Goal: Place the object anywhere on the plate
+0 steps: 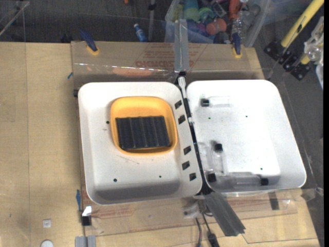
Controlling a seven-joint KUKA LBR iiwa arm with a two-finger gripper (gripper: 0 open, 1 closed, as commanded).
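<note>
Dark ribbed object (142, 133) already sits centred on the orange plate (119, 109) in the left bin (95, 138), at 9 o'clock from the right bin (257, 133); placement looks done; can't tell gripper state.

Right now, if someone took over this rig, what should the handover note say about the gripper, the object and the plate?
The dark ribbed rectangular object already lies on the orange rounded-square plate, which sits in the left white bin.
The right white bin holds small clear plastic pieces with black ends.
Done: judged by position, the placing looks complete.
Left: probably nothing; just confirm the object rests fully within the plate's rim.
</note>
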